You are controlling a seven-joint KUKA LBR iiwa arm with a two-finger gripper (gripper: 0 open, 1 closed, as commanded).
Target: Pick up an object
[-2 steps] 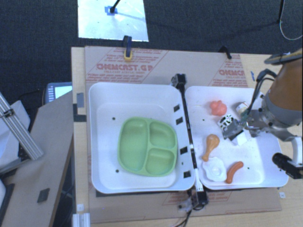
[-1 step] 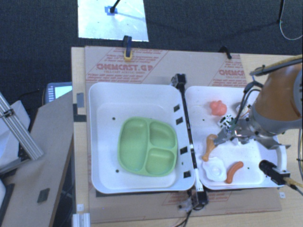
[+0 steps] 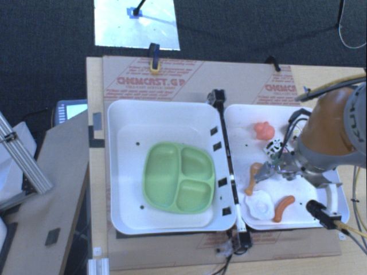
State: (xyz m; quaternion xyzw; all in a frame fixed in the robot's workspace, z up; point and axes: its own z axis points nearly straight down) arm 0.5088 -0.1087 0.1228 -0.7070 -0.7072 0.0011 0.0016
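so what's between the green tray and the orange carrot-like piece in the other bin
In the camera view, the two bins' touching walls, fitted with black clips, lie between the green divided tray and the orange carrot-like piece; otherwise the stretch is bare white bin floor.

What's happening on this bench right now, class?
A robot arm reaches in from the right over the right bin. Its gripper is low among toy foods: an orange carrot-like piece beside it, a pink lump, a black-and-white item, a fried egg and a sausage. Nothing is clearly held yet. The left bin holds a green divided plate.
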